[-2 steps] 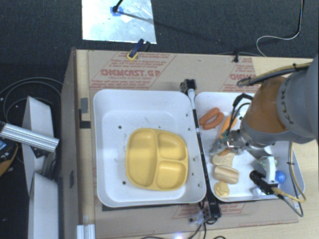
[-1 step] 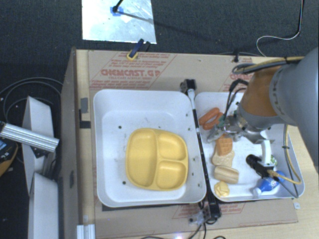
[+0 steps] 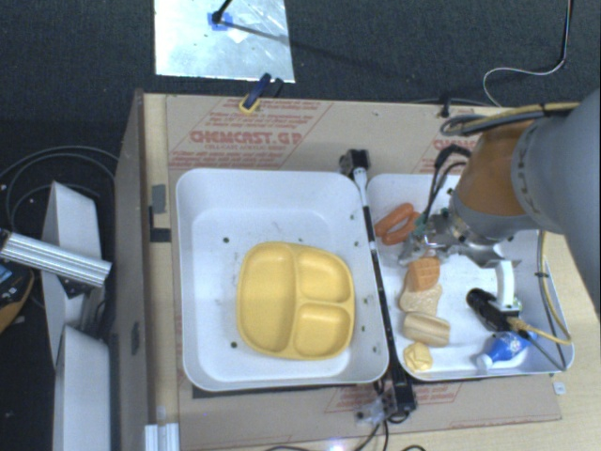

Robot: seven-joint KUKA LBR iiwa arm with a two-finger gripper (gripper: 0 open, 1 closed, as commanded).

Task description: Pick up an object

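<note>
Two white bins on a cardboard-topped bench.
Left bin (image 3: 202,205) holds a yellow tray (image 3: 293,299); gripper (image 3: 424,242), grip unclear, hangs over right bin (image 3: 531,365) near sausage (image 3: 394,222).

Robot lab: arm (image 3: 526,172), bins (image 3: 272,191), cables (image 3: 38,181)

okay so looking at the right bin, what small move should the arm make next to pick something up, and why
Probably lower straight onto the orange block: the gripper sits just above it in the right bin, and the hot dog and bread pieces crowd either side.
</note>
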